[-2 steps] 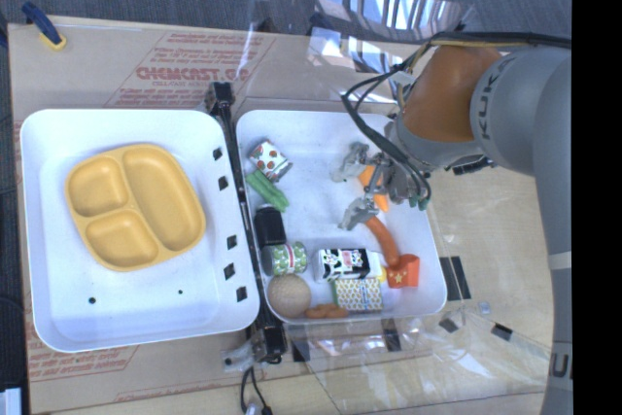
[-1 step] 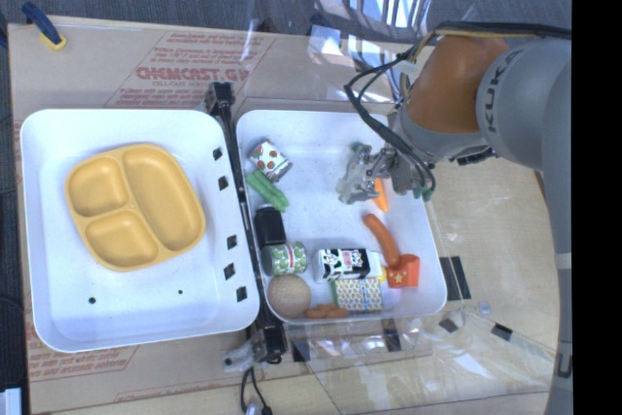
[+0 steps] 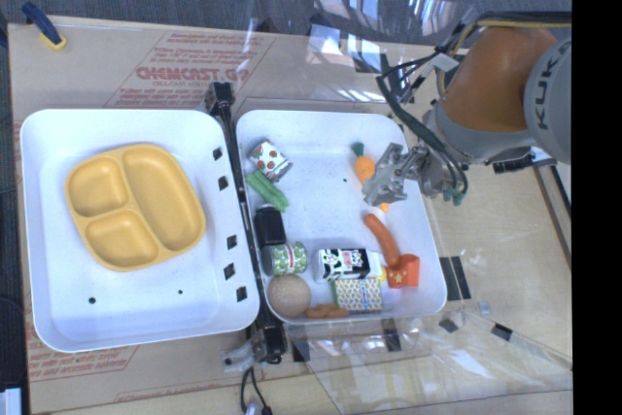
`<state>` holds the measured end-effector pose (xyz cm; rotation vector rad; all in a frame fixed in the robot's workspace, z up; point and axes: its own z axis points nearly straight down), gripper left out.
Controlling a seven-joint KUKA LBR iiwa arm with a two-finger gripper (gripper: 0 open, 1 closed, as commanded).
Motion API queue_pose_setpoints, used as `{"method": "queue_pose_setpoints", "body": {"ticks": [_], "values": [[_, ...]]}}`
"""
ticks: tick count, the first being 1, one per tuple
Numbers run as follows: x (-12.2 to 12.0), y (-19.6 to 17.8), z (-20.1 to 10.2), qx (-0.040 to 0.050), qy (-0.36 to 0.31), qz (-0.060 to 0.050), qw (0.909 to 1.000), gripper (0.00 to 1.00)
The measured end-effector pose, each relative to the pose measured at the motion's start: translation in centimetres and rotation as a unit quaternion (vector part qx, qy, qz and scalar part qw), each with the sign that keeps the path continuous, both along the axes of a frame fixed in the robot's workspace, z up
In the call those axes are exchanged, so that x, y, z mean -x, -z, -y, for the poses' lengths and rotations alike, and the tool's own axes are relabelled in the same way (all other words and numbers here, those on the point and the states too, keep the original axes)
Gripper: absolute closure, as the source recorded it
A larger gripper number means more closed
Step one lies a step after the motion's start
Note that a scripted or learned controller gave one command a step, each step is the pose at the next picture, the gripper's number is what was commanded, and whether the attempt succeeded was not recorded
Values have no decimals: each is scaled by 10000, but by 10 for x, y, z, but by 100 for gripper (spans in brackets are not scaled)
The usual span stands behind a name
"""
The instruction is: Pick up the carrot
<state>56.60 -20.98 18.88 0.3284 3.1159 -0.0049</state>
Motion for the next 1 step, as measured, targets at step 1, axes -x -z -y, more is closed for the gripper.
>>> {"method": "queue_pose_setpoints", "body": {"ticks": [1], "values": [[16,-24,-61,-33,1953,-38,9807,100]]}}
